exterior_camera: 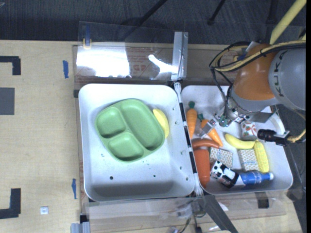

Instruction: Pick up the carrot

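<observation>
carrot not yet lifted — gripper (212, 125) low over the right bin (284, 178)
carrot (191, 121) lies at the gripper's nine o'clock, ungrasped; cannot tell the jaws' state — grasp and lift remain.

The arm (286, 76) runs off the right edge; the hand's (214, 124) grip is too small to tell

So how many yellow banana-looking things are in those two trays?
2. One banana lies in the left bin, against the right side of the green plate. The other banana lies in the right bin, beside the corn. The arm may hide more.
</observation>
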Tool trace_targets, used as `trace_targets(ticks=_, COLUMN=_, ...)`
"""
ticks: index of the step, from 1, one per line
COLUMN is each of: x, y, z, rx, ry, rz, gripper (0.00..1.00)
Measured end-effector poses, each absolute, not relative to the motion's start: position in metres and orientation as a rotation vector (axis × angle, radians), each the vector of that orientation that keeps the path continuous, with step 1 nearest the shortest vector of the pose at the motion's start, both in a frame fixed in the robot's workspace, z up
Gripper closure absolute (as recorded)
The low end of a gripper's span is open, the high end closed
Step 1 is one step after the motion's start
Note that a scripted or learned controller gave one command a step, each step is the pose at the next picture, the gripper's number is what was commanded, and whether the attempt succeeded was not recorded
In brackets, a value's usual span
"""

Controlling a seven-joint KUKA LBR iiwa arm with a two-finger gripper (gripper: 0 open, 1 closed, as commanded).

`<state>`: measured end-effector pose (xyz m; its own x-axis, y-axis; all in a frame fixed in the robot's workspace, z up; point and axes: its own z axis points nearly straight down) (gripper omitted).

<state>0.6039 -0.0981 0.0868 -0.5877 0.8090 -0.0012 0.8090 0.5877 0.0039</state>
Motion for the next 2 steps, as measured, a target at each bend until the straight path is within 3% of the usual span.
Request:
trace_targets(ticks=1, x=0.606, y=-0.1, z=0.099, rx=1.428, ry=2.788, rz=0.01, gripper=1.0)
trace_targets(ticks=2, x=0.584, y=-0.113, z=0.143, rx=1.574, ry=2.715, rz=0.002, gripper=1.0)
